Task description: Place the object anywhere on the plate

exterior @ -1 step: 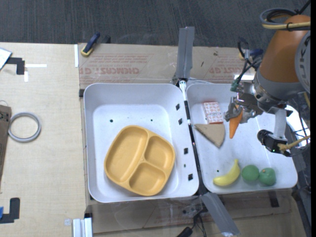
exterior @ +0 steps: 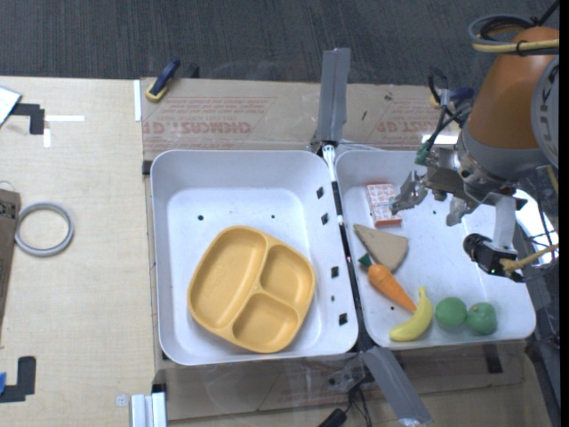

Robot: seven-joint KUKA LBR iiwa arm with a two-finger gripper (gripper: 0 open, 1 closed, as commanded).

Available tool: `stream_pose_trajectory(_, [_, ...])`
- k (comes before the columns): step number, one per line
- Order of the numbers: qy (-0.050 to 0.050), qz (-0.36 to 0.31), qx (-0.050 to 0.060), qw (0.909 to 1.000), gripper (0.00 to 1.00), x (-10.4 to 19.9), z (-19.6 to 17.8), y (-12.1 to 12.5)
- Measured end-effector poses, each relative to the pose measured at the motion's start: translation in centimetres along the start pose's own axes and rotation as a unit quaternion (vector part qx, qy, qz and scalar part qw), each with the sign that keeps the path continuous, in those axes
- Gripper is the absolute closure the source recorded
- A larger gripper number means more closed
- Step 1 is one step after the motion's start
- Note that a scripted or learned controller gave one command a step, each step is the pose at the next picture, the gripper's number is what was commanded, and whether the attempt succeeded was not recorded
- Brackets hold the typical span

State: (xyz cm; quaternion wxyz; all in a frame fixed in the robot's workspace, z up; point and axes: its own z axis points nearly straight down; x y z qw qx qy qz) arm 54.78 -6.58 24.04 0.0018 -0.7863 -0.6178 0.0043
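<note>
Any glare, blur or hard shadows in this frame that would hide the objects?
Camera view: even light, soft shadows. Glare whitens the right bin near the arm; the plate, banana and carrot stay sharp. The gripper looks slightly soft.

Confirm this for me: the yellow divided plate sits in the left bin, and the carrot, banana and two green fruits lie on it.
Not quite. The yellow divided plate does sit in the left bin, but the carrot, banana and two green fruits lie in the right bin, not on the plate. The camera view shows this.
</note>
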Motion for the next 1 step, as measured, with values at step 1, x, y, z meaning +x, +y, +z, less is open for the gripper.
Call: stream_pose_trajectory(1, [0.0, -0.054, 0.0, 0.9986, 0.0, 6.5, 4.53, -3.37])
